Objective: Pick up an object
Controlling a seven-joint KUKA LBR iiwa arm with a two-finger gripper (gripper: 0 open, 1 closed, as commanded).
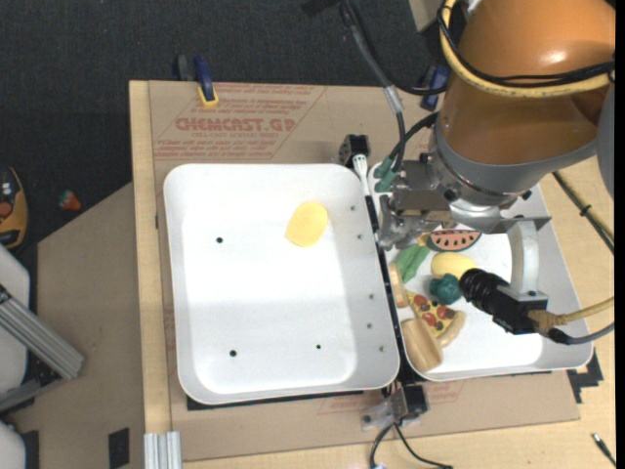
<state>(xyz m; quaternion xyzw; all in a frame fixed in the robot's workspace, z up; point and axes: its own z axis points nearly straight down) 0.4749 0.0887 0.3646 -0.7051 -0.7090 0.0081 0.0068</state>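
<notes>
Arm over the view-right bin, gripper down by the wall between the bins.

Gripper (395, 228) sits at the view-left edge of the right-hand bin (498, 355), just beside the wall it shares w/ the left-hand bin (254, 330); grip state can't be told, since the wrist covers it. Toy food is bunched close by in that bin: green pod (411, 260) nearest the gripper, watermelon slice (455, 239) next to it, yellow lump (451, 265) and teal piece (446, 286) under the slice, pizza slice (437, 314) lower, and tan piece (420, 345) at the near corner. One yellow lemon-ish item (307, 224) lies alone in the left-hand bin, toward its far side, apart from the gripper.
</notes>
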